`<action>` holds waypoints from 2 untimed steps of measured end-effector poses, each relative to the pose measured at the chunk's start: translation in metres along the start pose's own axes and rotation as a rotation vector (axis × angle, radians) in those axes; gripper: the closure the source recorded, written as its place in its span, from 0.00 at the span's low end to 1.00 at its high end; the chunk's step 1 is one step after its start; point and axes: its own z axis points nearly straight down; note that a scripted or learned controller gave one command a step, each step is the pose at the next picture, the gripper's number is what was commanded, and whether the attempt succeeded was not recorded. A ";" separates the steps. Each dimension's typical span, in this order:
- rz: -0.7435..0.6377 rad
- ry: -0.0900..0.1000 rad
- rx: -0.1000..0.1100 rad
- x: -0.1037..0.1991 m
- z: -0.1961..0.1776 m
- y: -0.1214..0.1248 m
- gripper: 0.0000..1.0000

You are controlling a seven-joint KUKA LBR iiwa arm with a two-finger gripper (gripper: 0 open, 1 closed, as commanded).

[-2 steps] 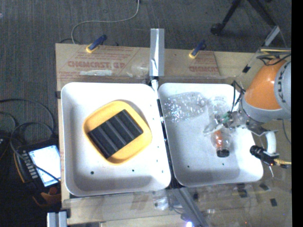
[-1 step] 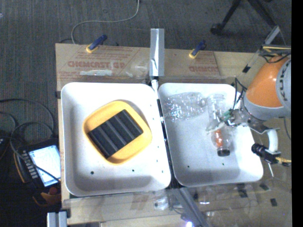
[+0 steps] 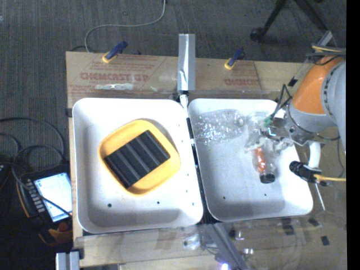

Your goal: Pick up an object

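Hand (image 3: 272, 135) sits low over the right bin (image 3: 236, 198), near its right wall, metal parts cluttered together so whether it is spread or pressed together cannot be told from this slant. Just below it, touching or nearly so, lies a small clear bottle (image 3: 262, 163) with orange-red contents and a dark cap; long axis runs roughly top-to-bottom in the picture, cap end pointing away from the hand toward the near edge of the bin. Nothing is visibly pinched. Left of the hand, crumpled clear plastic wrap (image 3: 220, 126) spreads across the upper part of the same bin, near but apart from the bottle. Arm (image 3: 320, 97) comes in from the right, orange band above the wrist, wrist bent down into the bin; a dark cable end hangs beside the bin's right rim. Left bin (image 3: 90, 207) holds a yellow tray with black ribbed insert (image 3: 139, 155), tilted diagonally, well apart from the hand. Judgement: bottle is the nearest candidate, so a short move down and toward the near edge would centre on it; closing across its narrow width looks best, and it may roll.
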 end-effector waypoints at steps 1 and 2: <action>-0.362 -0.049 -0.066 0.004 0.000 -0.018 1.00; -0.258 -0.027 -0.030 0.080 -0.065 -0.017 1.00</action>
